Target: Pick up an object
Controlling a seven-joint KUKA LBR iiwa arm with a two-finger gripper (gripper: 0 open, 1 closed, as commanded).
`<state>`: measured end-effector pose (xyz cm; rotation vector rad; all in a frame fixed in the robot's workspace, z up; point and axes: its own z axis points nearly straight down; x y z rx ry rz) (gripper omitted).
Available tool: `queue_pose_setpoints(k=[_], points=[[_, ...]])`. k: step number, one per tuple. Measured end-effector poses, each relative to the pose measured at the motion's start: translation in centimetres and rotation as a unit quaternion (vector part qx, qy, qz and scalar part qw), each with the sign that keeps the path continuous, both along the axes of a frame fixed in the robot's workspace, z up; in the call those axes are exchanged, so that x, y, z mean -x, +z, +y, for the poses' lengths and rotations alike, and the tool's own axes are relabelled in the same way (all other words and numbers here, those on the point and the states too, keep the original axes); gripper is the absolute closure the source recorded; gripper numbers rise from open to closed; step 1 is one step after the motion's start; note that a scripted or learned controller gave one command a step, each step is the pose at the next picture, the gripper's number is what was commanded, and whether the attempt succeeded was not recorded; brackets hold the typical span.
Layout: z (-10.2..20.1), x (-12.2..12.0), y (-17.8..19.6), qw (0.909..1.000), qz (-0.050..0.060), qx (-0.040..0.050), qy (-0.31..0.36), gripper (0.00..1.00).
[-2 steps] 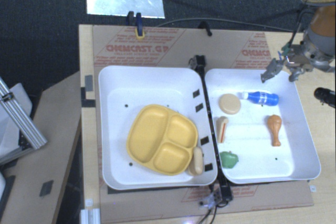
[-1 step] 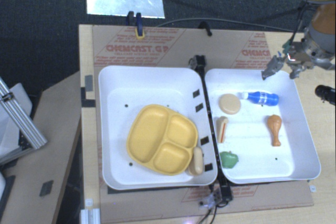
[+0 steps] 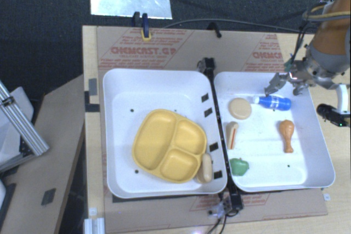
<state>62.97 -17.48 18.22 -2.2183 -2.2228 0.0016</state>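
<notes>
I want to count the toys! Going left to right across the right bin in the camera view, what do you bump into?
Carrot stick and green toy share the left edge, so their order is unclear. Then: round tan cookie → blue bottle → chicken drumstick.

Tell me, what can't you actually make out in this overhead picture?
- End effector: too small and blurred in the camera view to tell its state.
- Arm: cut off by the right edge.
- Blue bottle: label too small to read.
- Beige piece beside the yellow tray: too small to identify.
</notes>
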Motion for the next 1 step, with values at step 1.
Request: queue_pose_setpoints(k=[1], points=[[0.12, 0.68, -6.02, 1.0000, 0.000, -0.0001, 0.000, 0.00]])
